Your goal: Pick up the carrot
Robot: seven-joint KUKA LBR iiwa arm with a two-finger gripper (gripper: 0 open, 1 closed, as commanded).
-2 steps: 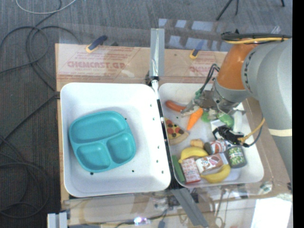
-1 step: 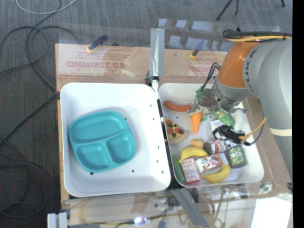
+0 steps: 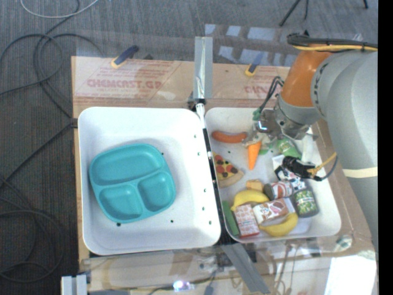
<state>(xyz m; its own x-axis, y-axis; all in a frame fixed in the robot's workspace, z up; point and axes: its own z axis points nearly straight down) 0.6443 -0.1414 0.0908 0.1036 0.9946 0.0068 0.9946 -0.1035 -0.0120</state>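
Note:
The carrot (image 3: pixel 252 156) lies in the right bin (image 3: pixel 328 223), near its far side. It is a small orange cone with its tip pointing toward the front and green leaves at its far end. My gripper (image 3: pixel 265 126) hangs just beyond and slightly right of the leafy end, under the arm's orange band (image 3: pixel 304 78). The wrist hides the gripper's underside. Nothing shows held in it.
Close around the carrot are a sausage (image 3: pixel 229 136) to the left, a pizza slice (image 3: pixel 227 171) in front-left, and green items (image 3: pixel 284 145) to the right. Bananas (image 3: pixel 252 197), cans (image 3: pixel 305 203) and small packets (image 3: pixel 245 220) crowd the bin's front. The left bin (image 3: pixel 104 121) holds a teal divided tray (image 3: pixel 131 182).

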